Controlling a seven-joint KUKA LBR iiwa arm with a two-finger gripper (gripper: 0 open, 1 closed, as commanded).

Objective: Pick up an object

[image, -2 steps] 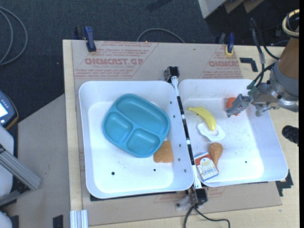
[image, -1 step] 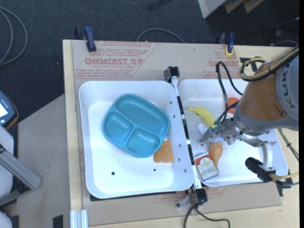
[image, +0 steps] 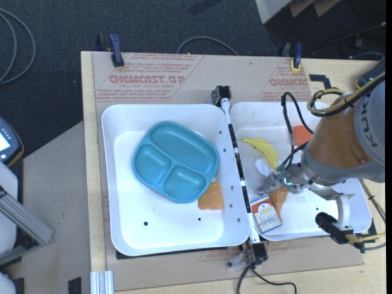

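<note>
Two shallow white bins sat side by side on the cardboard-topped bench, their inner rims meeting along a dark strip. The left bin (image: 122, 225) held a smooth blue divided plate (image: 176, 161) with three compartments, tilted across its middle, and a rough tan bread-like piece (image: 212, 198) just beside the plate's lower right edge, close to the dividing rim; bare white floor lay along that bin's left and lower sides. The right bin (image: 257, 112) was far more crowded. A curved yellow banana (image: 264, 151) lay near its centre, an orange block (image: 300, 134) showed near the arm's upper edge, an orange cone-shaped piece (image: 278, 198) lay lower down, and a small flat carton with a red and white label (image: 267, 217) rested near the bin's lower left corner, close to the rim. The grey arm with its orange band (image: 334, 146) covered most of that bin's right half, leaving open floor chiefly along the top. The gripper (image: 277, 180) was low among the banana, cone and carton; whether it was spread or closed could not be told, and nothing was clearly seen between its tips.
</note>
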